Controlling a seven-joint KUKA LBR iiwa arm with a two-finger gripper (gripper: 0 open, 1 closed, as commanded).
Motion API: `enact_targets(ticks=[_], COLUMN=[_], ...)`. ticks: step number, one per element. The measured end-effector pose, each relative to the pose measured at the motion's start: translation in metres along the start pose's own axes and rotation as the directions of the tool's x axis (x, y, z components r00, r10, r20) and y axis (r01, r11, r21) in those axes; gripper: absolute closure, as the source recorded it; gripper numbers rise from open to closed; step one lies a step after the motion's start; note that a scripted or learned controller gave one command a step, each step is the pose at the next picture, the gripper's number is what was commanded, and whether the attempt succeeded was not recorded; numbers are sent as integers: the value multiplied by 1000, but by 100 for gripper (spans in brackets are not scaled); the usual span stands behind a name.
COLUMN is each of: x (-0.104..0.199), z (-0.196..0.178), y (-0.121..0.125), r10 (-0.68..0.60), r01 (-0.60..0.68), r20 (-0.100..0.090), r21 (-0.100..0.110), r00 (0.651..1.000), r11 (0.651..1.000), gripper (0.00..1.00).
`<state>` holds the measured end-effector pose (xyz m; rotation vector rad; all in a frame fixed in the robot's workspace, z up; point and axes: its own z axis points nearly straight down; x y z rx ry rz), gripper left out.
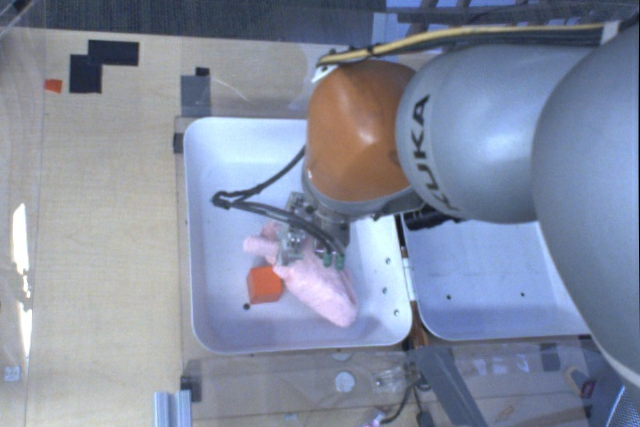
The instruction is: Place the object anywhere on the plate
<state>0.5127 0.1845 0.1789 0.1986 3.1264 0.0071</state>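
The grey arm (520,135) looms closest to the lens, a smooth painted casting sweeping in over the right bin (500,295), and its glossy orange band (355,140) hangs above the left bin (215,215). Below that band sits the gripper (310,245), low over the left bin's floor, toward its near-right corner; black cables (255,200) loop off it toward the bin's middle. Whether it is spread or closed cannot be told from here, the wrist hides it.

Right at the gripper lies a pale pink object (322,293), soft-looking and lumpy, an elongated shape whose long axis runs diagonally from beneath the tool down toward the bin's near-right corner. It appears to touch or sit just under the tool, though contact cannot be confirmed. Just beside its left end rests a small orange block (265,286), matte, hard-edged.

Judging by the layout, the coming move hinges on the pink piece lying directly below and slightly nearward of the tool. No plate can be made out.
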Motion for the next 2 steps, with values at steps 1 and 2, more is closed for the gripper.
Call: enact_targets(ticks=[1,2], x=[-52,-60], z=[-16,78], y=[-48,-7], r10=[22,-41], r01=[-22,41], r20=[2,6], r21=[0,-3], r00=[1000,999], r11=[1000,999], gripper=[100,100])
